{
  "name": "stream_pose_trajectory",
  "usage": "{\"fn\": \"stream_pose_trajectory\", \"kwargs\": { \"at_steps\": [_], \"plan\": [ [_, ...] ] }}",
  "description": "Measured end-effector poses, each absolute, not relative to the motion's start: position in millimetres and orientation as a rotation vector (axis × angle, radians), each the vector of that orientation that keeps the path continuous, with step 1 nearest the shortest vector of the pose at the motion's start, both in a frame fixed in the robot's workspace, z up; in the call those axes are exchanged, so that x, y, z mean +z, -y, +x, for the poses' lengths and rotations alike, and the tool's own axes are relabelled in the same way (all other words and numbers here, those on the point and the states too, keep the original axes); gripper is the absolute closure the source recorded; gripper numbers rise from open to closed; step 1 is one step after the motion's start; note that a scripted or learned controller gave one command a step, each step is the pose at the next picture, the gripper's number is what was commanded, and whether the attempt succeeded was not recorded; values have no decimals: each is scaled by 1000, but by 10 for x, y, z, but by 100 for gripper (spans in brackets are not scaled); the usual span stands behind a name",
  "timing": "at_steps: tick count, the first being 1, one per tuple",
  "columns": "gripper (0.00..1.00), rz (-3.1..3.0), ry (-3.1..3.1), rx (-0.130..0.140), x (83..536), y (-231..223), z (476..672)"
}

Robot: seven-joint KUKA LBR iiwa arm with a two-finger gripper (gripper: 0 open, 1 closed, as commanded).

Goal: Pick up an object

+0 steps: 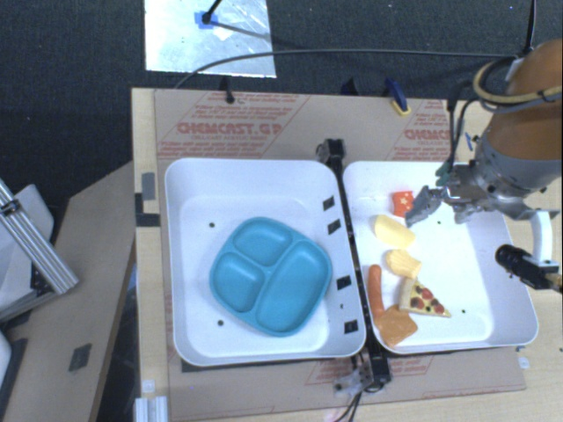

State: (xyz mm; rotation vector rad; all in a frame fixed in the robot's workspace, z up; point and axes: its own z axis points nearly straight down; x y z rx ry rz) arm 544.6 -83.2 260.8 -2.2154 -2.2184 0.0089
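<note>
Toy food lies loose in the right bin (pixel 515 323), with the gripper (pixel 426 206) hanging just beside the red block (pixel 402 202).

The gripper's fingers stand apart, with nothing between them, at the red block's right edge. That block is small, squarish and glossy, lying flat near the bin's far left corner. Nearer the camera from it lie two pale yellow rounded pieces (pixel 393 230) (pixel 403 263); a slim orange sausage (pixel 376 289) with its long axis running front to back; a pizza wedge (pixel 422 299) pointing right; and an amber lump (pixel 396 326). The left bin (pixel 189 236) bears a smooth blue divided plate (pixel 270 275).
</note>
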Motion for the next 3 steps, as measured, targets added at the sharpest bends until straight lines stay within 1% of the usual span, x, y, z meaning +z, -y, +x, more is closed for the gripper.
{"fn": "stream_pose_trajectory", "kwargs": {
  "at_steps": [1, 2, 3],
  "plan": [
    [0, -2219, 2226, -1, 2655, 830, 5465],
    [0, -2217, 2223, 2, 2202, 758, 5503],
    [0, -2218, 2221, 3, 1748, 830, 5475]
  ]
}}
